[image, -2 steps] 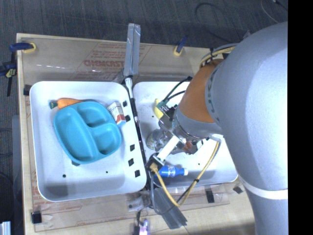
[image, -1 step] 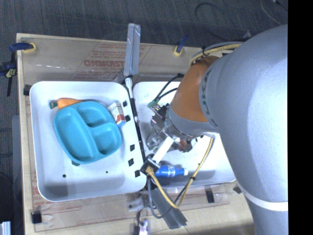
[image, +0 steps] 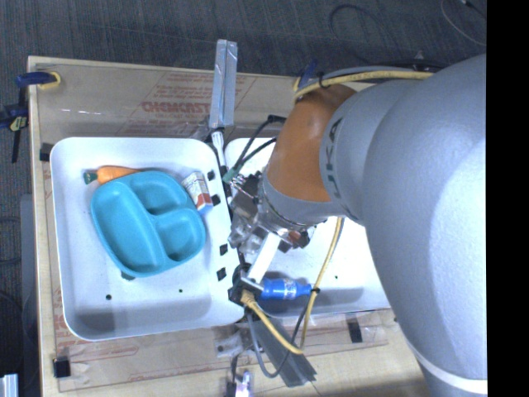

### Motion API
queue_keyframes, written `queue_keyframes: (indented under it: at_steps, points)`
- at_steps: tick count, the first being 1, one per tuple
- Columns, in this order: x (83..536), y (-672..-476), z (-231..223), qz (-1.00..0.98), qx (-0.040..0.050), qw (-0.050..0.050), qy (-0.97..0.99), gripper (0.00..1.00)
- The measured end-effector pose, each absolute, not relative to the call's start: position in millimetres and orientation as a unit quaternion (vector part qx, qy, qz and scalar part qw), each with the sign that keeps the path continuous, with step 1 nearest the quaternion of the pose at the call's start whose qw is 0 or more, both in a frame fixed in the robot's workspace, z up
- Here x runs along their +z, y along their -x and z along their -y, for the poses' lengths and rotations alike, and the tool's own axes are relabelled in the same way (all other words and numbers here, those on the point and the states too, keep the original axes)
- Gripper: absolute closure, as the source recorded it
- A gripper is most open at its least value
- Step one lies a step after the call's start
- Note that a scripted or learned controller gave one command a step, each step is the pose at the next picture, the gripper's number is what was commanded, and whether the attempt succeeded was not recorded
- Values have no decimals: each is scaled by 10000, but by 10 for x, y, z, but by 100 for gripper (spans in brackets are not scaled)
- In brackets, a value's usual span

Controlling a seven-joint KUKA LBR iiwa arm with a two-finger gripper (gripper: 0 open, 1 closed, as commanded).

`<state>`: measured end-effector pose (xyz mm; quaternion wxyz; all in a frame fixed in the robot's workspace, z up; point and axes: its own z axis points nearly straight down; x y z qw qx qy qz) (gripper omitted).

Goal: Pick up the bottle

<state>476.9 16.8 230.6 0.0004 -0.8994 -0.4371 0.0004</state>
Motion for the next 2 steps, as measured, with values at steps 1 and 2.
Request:
queue_keyframes:
  at_steps: [1, 2]
  points:
    - [2151, -4752, -733, 4015, 33, 21, 9158, 100]
    - [1924, -4755, -1194, 1521, 17, 0, 9884, 100]
